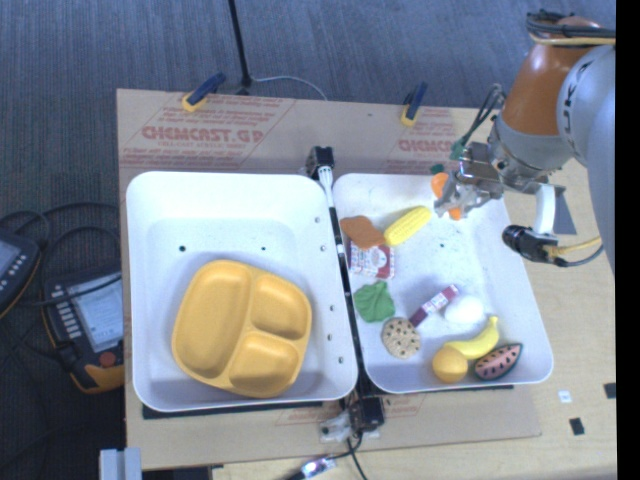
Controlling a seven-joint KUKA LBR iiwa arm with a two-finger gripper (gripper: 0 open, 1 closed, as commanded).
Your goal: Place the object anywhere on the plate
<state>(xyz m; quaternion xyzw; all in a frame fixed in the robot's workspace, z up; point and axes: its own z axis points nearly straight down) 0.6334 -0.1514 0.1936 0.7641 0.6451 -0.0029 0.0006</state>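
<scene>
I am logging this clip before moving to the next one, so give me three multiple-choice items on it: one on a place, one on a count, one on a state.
1. Where does the yellow moulded plastic plate lie?
A. In the left white bin
B. In the right white bin
C. On the bare bench between the bins

2. How many compartments does that plate have?
A. Two
B. Three
C. Five

3. What lies on the plate at this moment?
A. The yellow toy corn cob
B. The round speckled cookie
C. No toy food

Key: 1 A, the plate fills the near half of the left bin. 2 B, raised ridges split it into one long section and two smaller ones. 3 C, all three sections show bare yellow, while the corn cob and cookie lie in the right bin, below the gripper.
</scene>
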